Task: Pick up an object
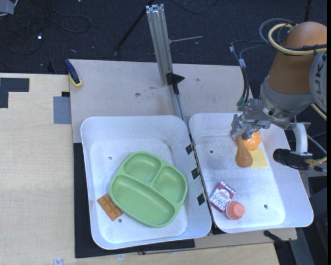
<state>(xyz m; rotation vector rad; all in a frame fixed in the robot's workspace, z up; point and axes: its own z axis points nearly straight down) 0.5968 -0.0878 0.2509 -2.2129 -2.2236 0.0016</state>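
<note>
Over the right bin we see the hand of the grey arm, which comes in from the right side. Right below the hand is an orange thing, shaped a bit like a carrot. The hand sits on top of its upper end and touches it, or nearly does. We cannot tell if the hand is apart or together, or if it has hold of the orange thing. A flat yellow piece lies just beside the orange thing, on its right.

Lower down in the same bin lies a small red and white packet, and a small round orange-red thing touches it.

The left bin has a green plate with three parts in it. A little brown waffle piece lies by the plate's lower left edge.

Both bins rest side by side on the bench. A metal post stands behind them.
</note>
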